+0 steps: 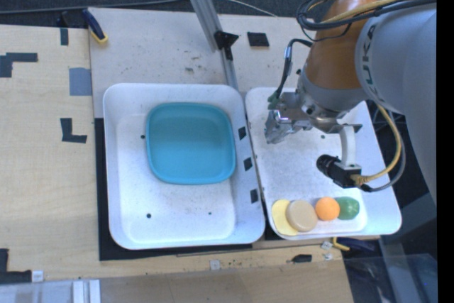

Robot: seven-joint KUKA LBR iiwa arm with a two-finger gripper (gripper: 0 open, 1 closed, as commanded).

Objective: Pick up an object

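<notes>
Along the near wall of the right bin (284, 167) lie a yellow disc (281, 216), a tan round piece (301, 215), an orange ball (327, 208) and a green piece (348, 206). My gripper (275, 130) hangs over the far left part of the right bin, well above and left of those objects. Nothing shows between its fingers. The arm's grey and orange wrist (340, 46) covers the bin's far right corner.
A teal square plate (190, 142) lies in the left bin (124, 174). A metal pole (202, 3) slants down to the bins' far edge. A black cable fitting (337, 170) hangs from the arm over the right bin.
</notes>
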